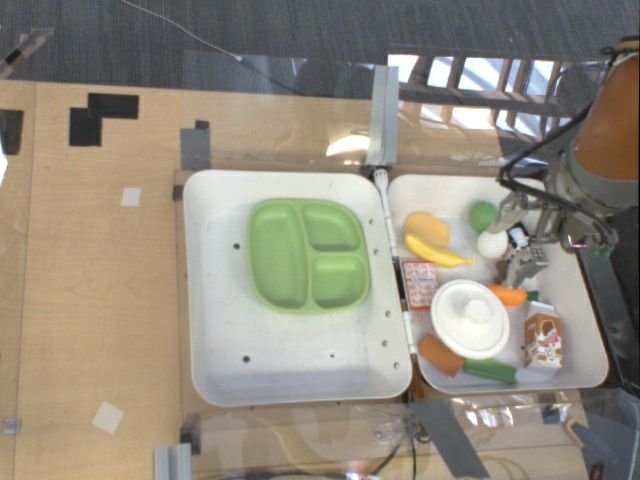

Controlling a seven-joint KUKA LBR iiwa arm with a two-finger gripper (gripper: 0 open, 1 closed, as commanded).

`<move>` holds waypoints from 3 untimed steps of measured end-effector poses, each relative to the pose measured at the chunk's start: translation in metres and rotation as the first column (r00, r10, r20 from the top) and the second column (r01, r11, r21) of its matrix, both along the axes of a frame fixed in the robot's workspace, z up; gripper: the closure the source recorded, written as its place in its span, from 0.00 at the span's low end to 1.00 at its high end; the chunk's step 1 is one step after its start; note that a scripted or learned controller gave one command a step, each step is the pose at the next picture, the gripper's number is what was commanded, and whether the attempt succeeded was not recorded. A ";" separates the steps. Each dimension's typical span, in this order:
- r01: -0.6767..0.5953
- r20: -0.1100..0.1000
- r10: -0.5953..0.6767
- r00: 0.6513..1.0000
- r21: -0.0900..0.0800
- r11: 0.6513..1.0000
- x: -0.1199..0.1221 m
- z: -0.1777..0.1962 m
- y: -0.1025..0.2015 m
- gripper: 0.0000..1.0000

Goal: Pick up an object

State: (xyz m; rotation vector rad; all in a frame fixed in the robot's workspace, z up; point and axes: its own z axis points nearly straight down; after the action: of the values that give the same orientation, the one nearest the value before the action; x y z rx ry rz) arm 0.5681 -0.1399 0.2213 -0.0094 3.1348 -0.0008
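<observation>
Two white bins (200, 298) on a pale wooden bench (90, 298); end effector (524, 260) grip indiscernible.

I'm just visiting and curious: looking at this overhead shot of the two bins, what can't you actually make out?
- Gripper, camera view: whether its fingers are open or shut, and whether they touch the white egg-like item; too small and cluttered.
- Green ball: its right side is hidden behind the gripper's parts.
- Small packet: its print is too small to read.
- Brown item: partly tucked under the white dish.
- Arm: cut off by the right edge.
</observation>
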 end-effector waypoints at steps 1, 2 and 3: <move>-0.092 -0.008 0.092 0.996 0.001 0.996 -0.013 -0.111 -0.036 0.00; -0.076 0.007 0.076 0.997 -0.003 0.997 -0.021 -0.131 -0.065 0.00; -0.083 0.027 0.083 0.996 -0.009 0.997 -0.015 -0.116 -0.064 1.00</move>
State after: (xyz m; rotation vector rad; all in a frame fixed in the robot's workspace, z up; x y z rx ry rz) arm 0.5533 -0.2038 0.1057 -0.1381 3.1046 -0.0123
